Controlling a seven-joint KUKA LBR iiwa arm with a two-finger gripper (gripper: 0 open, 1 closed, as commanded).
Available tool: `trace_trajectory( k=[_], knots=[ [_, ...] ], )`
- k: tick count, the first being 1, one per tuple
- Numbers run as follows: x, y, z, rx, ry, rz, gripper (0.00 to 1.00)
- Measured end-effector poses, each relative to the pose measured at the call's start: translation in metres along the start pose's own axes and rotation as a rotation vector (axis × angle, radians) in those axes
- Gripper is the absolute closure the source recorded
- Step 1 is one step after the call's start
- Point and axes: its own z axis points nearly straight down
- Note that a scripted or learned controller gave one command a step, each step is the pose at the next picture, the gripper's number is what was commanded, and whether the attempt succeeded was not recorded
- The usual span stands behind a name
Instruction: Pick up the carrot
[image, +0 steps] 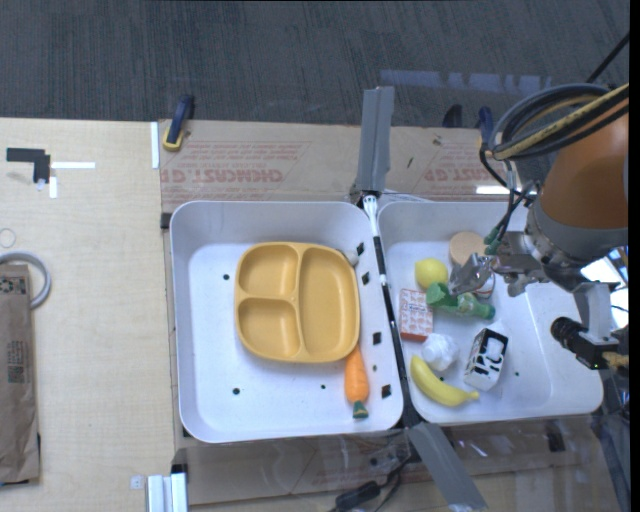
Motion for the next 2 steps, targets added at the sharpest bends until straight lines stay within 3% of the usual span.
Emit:
trace_trajectory(
  k=[1,2],
  knots=[
    [0.024,-0.046,0.019,0.000,0.000,0.038,0.00],
    [-0.051,-0.057,0.062,0.001,0.001,0.173,0.00]
  ],
)
